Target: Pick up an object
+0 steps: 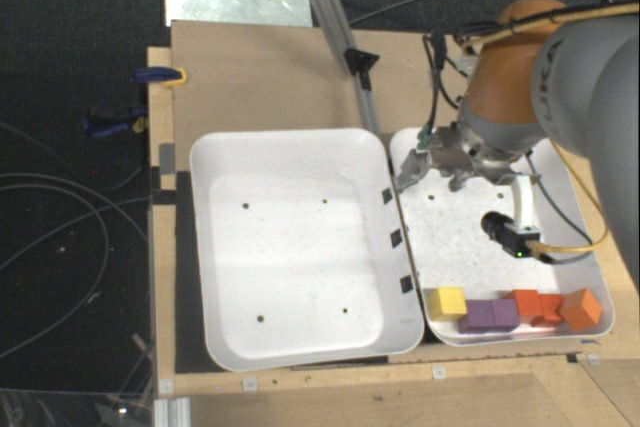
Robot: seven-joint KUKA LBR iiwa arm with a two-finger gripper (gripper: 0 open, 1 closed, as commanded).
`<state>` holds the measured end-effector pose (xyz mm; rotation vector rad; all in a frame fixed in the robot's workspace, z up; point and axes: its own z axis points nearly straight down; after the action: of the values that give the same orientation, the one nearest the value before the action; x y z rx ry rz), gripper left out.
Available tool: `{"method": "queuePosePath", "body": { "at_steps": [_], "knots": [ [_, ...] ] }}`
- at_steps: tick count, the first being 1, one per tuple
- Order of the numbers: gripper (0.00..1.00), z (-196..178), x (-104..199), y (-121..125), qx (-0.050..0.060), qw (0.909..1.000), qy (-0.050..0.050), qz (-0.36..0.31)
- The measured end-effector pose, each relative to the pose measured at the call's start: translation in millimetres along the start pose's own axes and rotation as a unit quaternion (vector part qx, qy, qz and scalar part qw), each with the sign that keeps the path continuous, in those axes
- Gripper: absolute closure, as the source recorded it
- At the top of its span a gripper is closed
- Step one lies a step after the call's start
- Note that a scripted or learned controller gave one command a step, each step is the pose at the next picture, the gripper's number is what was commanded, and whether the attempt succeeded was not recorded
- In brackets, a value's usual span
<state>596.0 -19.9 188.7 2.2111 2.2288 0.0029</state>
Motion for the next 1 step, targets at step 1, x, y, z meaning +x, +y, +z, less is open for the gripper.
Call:
{"method": "queuePosePath", "body": {
  "at_steps": [1],
  "knots": [
    [0.0,-13.7,12.7,-78.2,0.003,1.0,0.001,0.004]
  ]
}}
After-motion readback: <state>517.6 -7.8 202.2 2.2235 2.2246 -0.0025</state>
